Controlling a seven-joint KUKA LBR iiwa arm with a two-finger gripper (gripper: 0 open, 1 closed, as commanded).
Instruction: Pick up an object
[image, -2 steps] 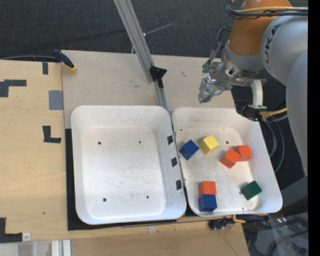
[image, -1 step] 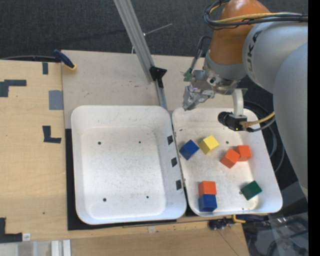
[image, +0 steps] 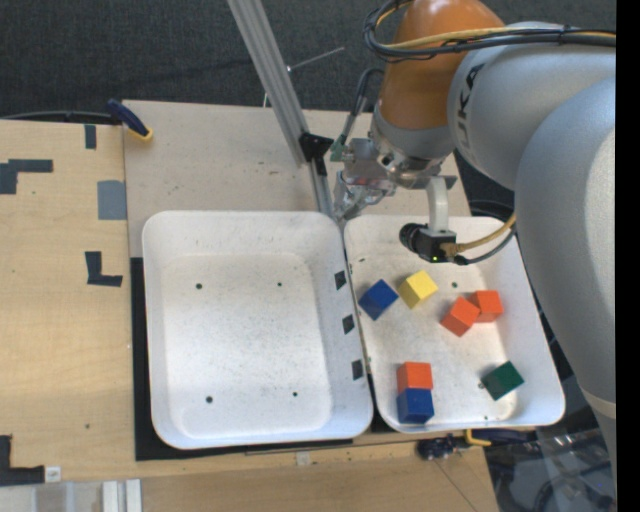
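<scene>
The gripper (image: 352, 196) hangs over the far rim where the two bins meet; I cannot tell whether it is open or closed. In the right bin (image: 540, 400), a blue cube (image: 378, 298) and a yellow cube (image: 419, 288) lie nearest, apart from it.

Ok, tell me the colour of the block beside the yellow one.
Blue; the block shows best in the camera view.

Bright, even light from above, faint shadows, left bin (image: 240, 330) nearly washed out — detail perhaps slightly soft
</scene>
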